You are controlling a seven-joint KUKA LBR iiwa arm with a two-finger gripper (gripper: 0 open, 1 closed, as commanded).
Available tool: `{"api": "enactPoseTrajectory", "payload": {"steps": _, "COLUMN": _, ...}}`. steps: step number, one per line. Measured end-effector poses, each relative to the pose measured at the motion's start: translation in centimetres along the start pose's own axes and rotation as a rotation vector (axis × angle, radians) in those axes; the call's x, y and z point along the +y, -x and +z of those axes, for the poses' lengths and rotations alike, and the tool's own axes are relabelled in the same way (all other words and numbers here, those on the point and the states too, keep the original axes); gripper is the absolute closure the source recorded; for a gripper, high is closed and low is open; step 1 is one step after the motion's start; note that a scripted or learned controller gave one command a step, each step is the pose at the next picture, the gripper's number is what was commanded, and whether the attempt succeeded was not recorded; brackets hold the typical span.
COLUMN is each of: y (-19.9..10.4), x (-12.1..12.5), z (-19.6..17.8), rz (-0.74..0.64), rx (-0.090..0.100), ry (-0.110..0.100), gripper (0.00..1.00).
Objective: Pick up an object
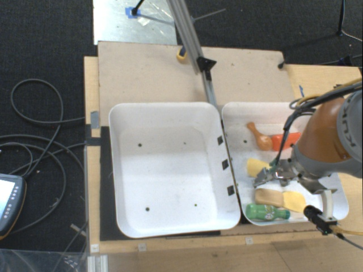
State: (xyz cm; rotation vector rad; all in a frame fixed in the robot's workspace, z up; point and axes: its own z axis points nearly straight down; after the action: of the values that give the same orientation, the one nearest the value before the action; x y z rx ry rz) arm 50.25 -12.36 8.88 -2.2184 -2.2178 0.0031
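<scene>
The right bin [235,118] holds several small objects. A tan drumstick-shaped piece [260,136] lies near its back, with an orange piece [282,141] beside it. A yellow chunk [256,166] sits mid-bin. Near the front lie a tan bread-like piece [268,196], a pale yellow block [294,201] and a green bottle [266,212]. My gripper [264,177] reaches in from the right and hangs low between the yellow chunk and the tan piece. Its metal fingers [261,180] point left and look close together, with nothing seen between them.
The left bin [122,118] sits next to the right one, their rims meeting along a divider with black clips [225,164]. A grey pole [187,33] slants over the bench's back. Cables [34,129] and a handheld pendant [8,200] lie on the floor at left.
</scene>
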Motion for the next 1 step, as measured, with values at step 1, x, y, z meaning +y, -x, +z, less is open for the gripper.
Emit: {"api": "enactPoseTrajectory", "payload": {"steps": 1, "y": 0.07, "x": 0.14, "z": -1.34, "rz": 0.001, "rx": -0.002, "ry": 0.006, "gripper": 1.0}}
